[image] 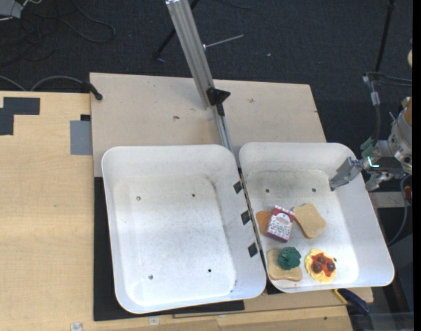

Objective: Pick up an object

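Toy food crowds the lower corner of the right bin [348, 158], at the lower right of the frame: a yellow pizza slice with red topping [321, 265], a green broccoli piece [289, 257] sitting on a tan bread slice [282, 273], a small red-and-white carton [280, 224], another bread slice [310, 220] just beside it and an orange-brown piece [263, 220] partly under the carton. Clustered near the bin's front wall, they offer several candidates for the pick. To the left, the left bin [128, 164] shows bare, speckled floor. At the right edge, the gripper [346, 173] hovers over the right bin's upper rim, well apart from the food; nothing is visible between its fingers, and how far they are spread cannot be told. An aluminium rail [194, 50] slants down from the top centre toward the seam between the bins.
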Tool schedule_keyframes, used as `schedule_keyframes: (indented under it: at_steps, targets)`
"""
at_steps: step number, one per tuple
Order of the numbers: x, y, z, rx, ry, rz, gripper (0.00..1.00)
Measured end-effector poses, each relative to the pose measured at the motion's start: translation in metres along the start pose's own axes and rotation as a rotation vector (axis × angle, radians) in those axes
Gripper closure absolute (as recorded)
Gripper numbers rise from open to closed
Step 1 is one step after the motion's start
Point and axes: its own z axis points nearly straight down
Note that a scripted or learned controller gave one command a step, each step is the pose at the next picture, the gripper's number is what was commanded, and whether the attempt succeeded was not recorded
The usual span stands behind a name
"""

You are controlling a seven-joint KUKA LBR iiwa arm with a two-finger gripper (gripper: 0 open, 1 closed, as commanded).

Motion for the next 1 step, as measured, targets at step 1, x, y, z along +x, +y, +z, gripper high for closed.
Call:
schedule_keyframes:
  at_steps: [1]
  targets:
    - [-0.0006,0.0005,-0.0021,-0.004,-0.001,0.001,0.00]
